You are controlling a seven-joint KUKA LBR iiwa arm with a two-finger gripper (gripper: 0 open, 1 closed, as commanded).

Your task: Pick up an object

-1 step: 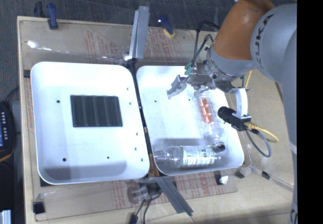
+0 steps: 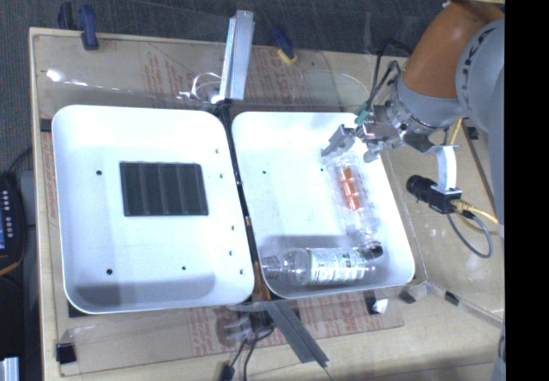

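Observation:
In the right bin (image 2: 283,190) lie two clear plastic bottles. One with an orange label (image 2: 352,192) lies along the right wall, its dark cap toward the near side. The other, with a white and green label (image 2: 319,264), lies along the near wall. My gripper (image 2: 353,148) hangs over the bin's far right corner, just above the far end of the orange-label bottle. Its fingers are spread open and nothing sits between them. A dark grey ribbed rectangular block (image 2: 163,189) lies flat in the left bin (image 2: 94,259).
A metal bar (image 2: 237,55) stands at the far end of the divide between the bins. Blue clamps (image 2: 87,26) hold the bench's far edge. A metal strut (image 2: 296,336) lies at the near edge.

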